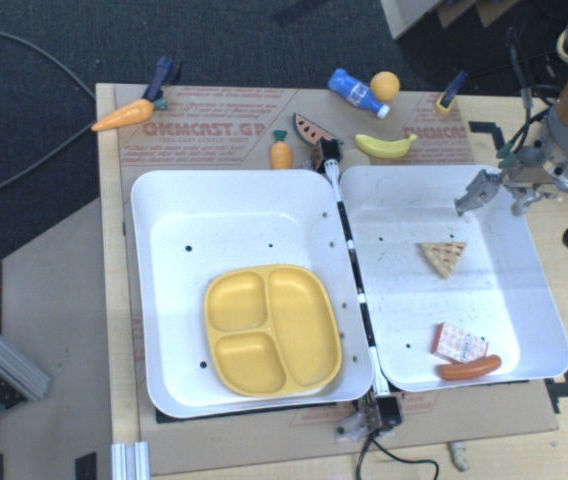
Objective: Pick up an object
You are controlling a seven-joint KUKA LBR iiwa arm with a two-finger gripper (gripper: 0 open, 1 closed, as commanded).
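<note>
My gripper (494, 198) hangs over the far right corner of the right bin (394, 218), with the arm coming in from the right. Its two grey fingers (470, 194) stand apart, open, with nothing between them. A tan wedge like a pizza slice (444, 258) lies on the bin floor a little nearer and to the left of the gripper. By the front rim lie a red-and-white packet (459, 343) and a red sausage (469, 369), touching or nearly so.
A yellow three-compartment plate (271, 328) sits in the left bin (164, 228). Behind the bins on the bench lie a carrot (122, 116), a small orange carrot (281, 154), a watermelon slice (309, 128), a blue bottle (356, 92), an orange (385, 85) and a banana (385, 146).
</note>
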